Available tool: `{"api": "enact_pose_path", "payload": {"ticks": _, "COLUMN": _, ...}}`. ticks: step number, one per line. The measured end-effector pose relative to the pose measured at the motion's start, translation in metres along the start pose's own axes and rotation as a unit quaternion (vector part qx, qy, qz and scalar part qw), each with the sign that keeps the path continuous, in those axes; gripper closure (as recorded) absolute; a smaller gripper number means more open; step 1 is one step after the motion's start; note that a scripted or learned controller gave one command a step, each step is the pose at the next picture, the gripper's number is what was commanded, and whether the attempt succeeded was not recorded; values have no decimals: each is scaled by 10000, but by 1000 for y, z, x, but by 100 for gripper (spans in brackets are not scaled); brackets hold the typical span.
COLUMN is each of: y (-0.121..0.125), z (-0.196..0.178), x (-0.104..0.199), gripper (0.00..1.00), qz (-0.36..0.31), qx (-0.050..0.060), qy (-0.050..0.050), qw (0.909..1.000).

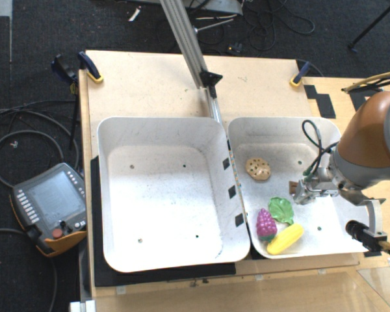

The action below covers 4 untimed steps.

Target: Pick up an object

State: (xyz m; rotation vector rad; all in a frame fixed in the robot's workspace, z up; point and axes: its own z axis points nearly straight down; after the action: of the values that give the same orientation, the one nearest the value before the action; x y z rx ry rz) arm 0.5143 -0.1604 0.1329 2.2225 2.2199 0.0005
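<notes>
In the right bin [273, 132] lie a tan cookie [258, 168], a green leafy piece [281, 209], a purple grape bunch [266, 224] and a yellow corn cob [285, 238]. My gripper [303, 191] hangs low over the right bin, to the right of the cookie and just above and right of the green piece. I see nothing between its fingers. The grey arm with its orange band [370, 132] comes in from the right.
The left bin [117, 138] sits beside the right one, sharing a middle wall with black marks. A metal pole [185, 34] slants down to the bins' far edge. A teach pendant [49, 203] lies on the floor at left. Yellow clamps mark the bench's far corners.
</notes>
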Motion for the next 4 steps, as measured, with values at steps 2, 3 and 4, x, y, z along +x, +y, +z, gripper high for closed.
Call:
{"api": "enact_pose_path", "payload": {"ticks": 2, "y": 10, "z": -124, "x": -9, "gripper": 100, "qz": -23, "qx": -33, "qy": -14, "qw": 10000}}
{"api": "enact_pose_path", "payload": {"ticks": 3, "y": 12, "z": -139, "x": -9, "gripper": 100, "qz": -22, "qx": -12, "qy": -7, "qw": 10000}}
{"api": "enact_pose_path", "payload": {"ticks": 4, "y": 12, "z": -143, "x": 47, "gripper": 100, "qz": -48, "qx": -2, "qy": 6, "qw": 10000}}
